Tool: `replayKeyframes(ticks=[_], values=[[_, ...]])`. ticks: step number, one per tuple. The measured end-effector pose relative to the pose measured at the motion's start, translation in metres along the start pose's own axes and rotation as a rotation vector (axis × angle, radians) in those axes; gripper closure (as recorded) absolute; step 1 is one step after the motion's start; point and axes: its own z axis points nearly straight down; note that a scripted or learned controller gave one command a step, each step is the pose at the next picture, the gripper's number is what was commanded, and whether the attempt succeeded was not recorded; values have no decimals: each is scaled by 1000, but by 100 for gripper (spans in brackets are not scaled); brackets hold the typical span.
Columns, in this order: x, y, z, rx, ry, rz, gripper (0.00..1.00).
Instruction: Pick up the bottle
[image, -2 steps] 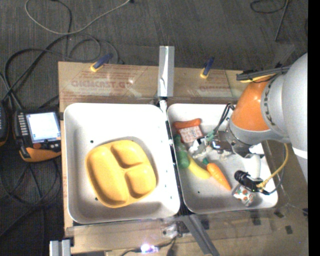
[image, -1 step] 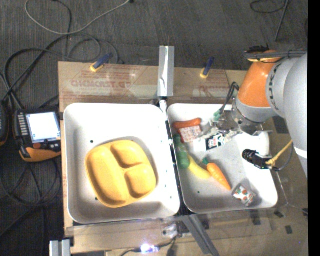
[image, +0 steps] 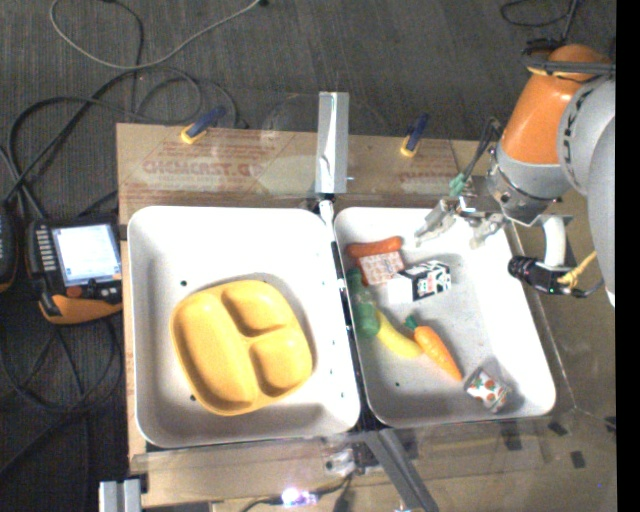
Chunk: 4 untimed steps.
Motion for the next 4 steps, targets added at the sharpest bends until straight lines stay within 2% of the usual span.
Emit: replayKeyframes(ticks=[1, 2, 3, 4], values=[[1, -32, 106, -4, 2, -203, 0], [-10, 17, 115, 62, 16, -11, 0], [61, 21, 17, -1, 0, -130, 0], [46, -54, 84, -37, -3, -93, 0]])
